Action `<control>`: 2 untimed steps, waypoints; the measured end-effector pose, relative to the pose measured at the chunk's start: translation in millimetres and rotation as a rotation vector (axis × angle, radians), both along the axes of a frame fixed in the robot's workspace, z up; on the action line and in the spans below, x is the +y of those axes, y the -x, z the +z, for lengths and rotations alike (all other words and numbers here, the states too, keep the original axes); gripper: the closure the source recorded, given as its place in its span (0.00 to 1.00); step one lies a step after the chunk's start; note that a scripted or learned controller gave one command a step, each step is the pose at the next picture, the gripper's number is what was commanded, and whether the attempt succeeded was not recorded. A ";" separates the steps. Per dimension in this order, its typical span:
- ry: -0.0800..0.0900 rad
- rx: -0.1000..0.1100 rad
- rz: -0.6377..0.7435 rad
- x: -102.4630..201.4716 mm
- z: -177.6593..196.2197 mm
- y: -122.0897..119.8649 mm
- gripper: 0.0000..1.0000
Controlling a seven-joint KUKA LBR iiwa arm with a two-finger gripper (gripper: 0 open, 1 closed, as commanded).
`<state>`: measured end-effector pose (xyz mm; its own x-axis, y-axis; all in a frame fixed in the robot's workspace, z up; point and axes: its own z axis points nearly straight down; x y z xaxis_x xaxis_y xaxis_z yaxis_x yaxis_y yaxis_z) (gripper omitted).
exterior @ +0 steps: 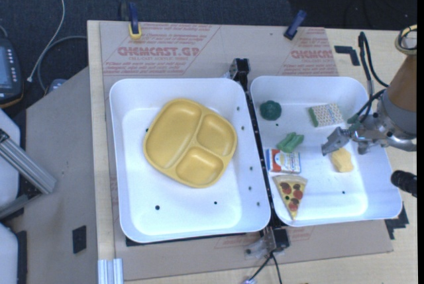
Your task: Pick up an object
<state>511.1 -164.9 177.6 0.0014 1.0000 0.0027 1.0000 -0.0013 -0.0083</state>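
White bins sit side by side on the desk [199,54]: the left bin [132,203] carries a big yellow divided plate [190,142], the right bin [318,206] the small stuff. And the arm [405,94] is in from the right, pincer [336,142] low over that right bin, just beside the yellow cheese wedge [342,161] — I can't tell if it's apart or together. Looks like the approach step: next it must settle over the wedge. Nearby, green toy [290,142], pizza slice [291,194].
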 end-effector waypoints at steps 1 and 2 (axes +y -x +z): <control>-0.001 0.001 0.002 7.2 -61.8 -3.4 0.00; 0.002 -0.006 0.000 6.0 -48.9 -5.2 1.00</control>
